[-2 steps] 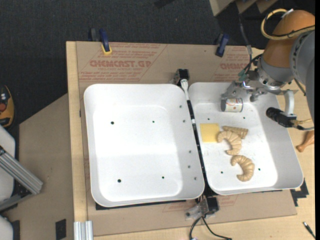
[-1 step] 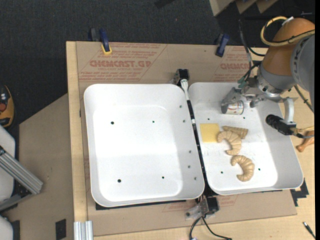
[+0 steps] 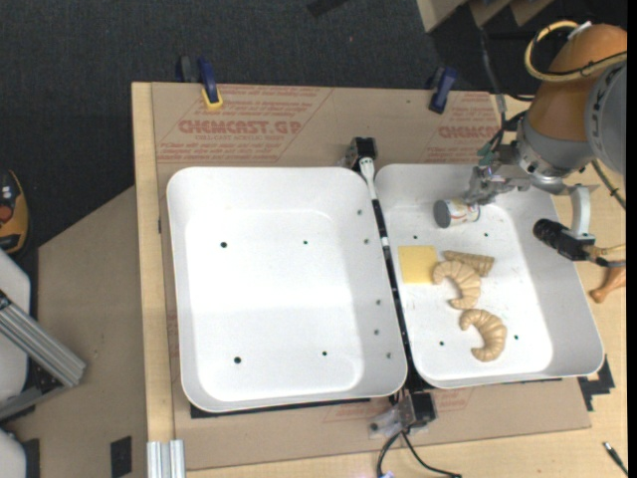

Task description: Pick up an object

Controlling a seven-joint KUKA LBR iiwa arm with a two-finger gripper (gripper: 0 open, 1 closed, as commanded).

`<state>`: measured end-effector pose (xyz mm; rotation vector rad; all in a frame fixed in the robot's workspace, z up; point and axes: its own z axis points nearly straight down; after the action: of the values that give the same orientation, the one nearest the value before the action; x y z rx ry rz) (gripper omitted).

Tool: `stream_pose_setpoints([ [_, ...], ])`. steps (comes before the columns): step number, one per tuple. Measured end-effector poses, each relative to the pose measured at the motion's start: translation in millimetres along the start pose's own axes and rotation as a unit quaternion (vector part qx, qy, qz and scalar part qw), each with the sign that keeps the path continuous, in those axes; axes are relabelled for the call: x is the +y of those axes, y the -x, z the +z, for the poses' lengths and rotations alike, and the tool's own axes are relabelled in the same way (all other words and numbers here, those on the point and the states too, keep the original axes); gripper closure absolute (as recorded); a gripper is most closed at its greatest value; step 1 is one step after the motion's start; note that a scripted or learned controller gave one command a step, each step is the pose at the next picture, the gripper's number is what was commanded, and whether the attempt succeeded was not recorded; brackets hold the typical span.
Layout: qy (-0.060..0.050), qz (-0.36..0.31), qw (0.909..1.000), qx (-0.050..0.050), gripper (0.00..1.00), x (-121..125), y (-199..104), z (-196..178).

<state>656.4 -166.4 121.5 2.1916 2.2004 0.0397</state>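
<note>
**Small grey-and-white cylinder lies under the gripper in the right bin**

Small grey-and-white cylinder, lying on its side with its dark round end turned toward the left, rests on the floor of the right-hand shallow white bin, near that bin's far edge. It is the likeliest target, because the two-finger gripper sits just beside it and a little beyond, while the other pieces lie farther toward the near edge. A flat yellow square block lies close to the divider between the bins. Touching or nearly touching its right side is a tan croissant-shaped toy, and a second tan croissant-shaped toy lies apart from them, nearer the front. The left-hand shallow white bin shows only a few dark dots on its floor.

The grey arm with its orange band reaches in from the right and points down over the far corner, a pose that suits a descent on the cylinder. Whether the jaws are spread or pressed together cannot be told: the metal tips are small, blurred and seen against the wrist. Nothing visibly sits between them, and the cylinder appears to rest on the bin floor rather than hang. The arm's upper part is cut off at the frame's edge.
</note>
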Motion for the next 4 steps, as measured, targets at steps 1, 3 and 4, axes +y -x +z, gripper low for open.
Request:
stream_pose_setpoints([
  [1, -0.014, -0.003, 0.9999, 0.004, 1.0, 9.1, -101.2, -110.5],
  [3, -0.012, -0.002, 0.9999, 0.005, 1.0, -49.9, -200.8, -429.2],
  [4, -0.023, -0.005, 0.9997, 0.005, 1.0, -137.9, -300.9, -423.0],
])
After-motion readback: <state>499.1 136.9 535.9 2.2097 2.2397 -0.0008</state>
